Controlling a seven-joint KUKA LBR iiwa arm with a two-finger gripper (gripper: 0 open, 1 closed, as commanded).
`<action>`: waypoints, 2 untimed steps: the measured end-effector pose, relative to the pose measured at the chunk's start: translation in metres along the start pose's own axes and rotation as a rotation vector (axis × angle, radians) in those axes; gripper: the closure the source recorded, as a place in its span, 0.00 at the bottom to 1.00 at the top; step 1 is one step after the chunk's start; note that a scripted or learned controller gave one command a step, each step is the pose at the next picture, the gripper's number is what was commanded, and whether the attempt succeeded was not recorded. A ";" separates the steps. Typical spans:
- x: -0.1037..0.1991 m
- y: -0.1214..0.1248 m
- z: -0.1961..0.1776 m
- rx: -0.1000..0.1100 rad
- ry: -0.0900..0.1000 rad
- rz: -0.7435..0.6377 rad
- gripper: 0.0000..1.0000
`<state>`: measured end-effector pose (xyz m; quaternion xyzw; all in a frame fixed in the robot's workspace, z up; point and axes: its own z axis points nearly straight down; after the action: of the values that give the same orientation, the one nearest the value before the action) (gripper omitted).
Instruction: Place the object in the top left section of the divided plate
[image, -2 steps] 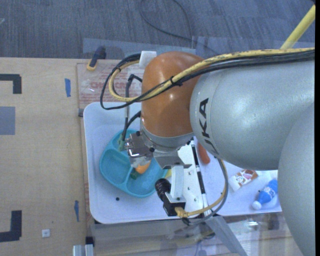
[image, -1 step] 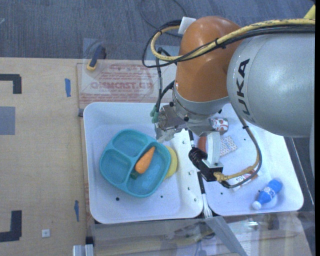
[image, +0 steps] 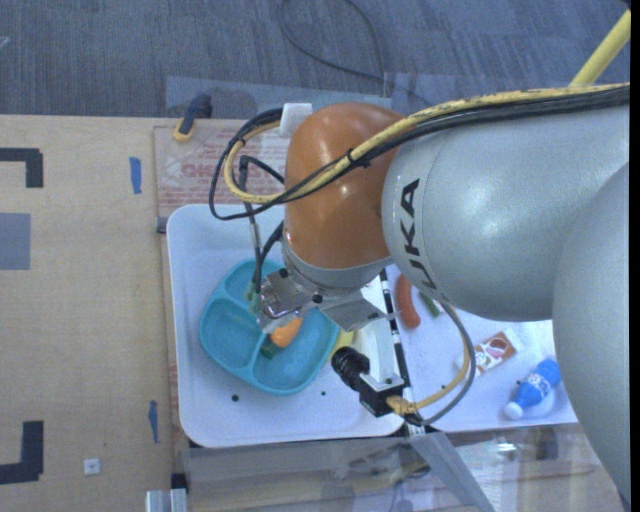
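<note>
One small orange object (image: 285, 333) sits right under the gripper (image: 277, 316), over the divided plate (image: 226, 340), and it seems to be at the fingertips, though the arm's bulk hides whether it is truly pinched or merely lying on the plate, so the tool's state cannot be told. One teal plate with three sections lies in the left white bin (image: 190, 400), and the orange piece appears near the middle ridge toward the lower right section, not clearly in the top left one; by that reading the placing is not yet finished, and a short shift toward the far left compartment is probably left. Farther off, the right bin (image: 450, 400) holds one red-orange sausage-like item (image: 407, 303), one small packet (image: 494, 352) and one blue and white bottle (image: 533, 388). One grey arm (image: 480, 200) covers much beyond.
</note>
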<state>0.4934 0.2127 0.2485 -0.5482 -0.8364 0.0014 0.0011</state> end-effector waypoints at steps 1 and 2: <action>0.000 0.000 0.000 0.000 0.000 0.001 0.00; -0.002 0.001 -0.009 0.000 0.000 0.004 1.00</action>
<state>0.4949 0.2115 0.2577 -0.5496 -0.8354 0.0015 0.0011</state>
